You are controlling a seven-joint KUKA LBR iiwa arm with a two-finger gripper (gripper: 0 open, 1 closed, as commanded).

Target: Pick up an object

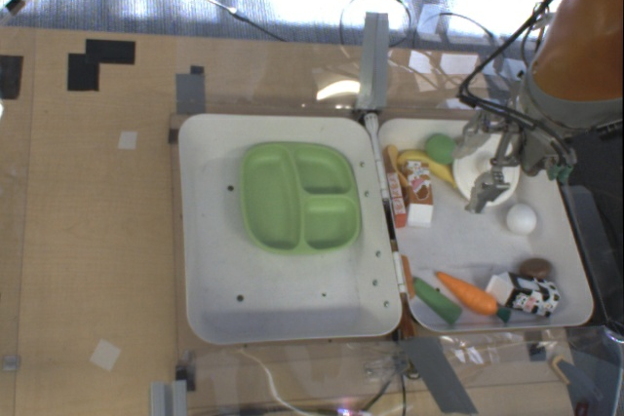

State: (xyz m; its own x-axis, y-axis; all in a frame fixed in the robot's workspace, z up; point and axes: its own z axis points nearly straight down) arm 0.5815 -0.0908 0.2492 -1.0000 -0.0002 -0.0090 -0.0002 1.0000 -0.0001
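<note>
Hovering over the right bin (575, 239), the claw (487, 185) hangs above a white cup-like object (480, 172) near the bin's far edge; whether it is spread I cannot tell. A white ball (521, 218) lies just beside it, toward the tabletop's right edge.

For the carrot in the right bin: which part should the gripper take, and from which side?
Probably the carrot's thick middle, from straight above. It lies flat and slanted, so the gripper should close across its narrow width. The green piece and the cow-patterned carton sit close to its ends.
</note>
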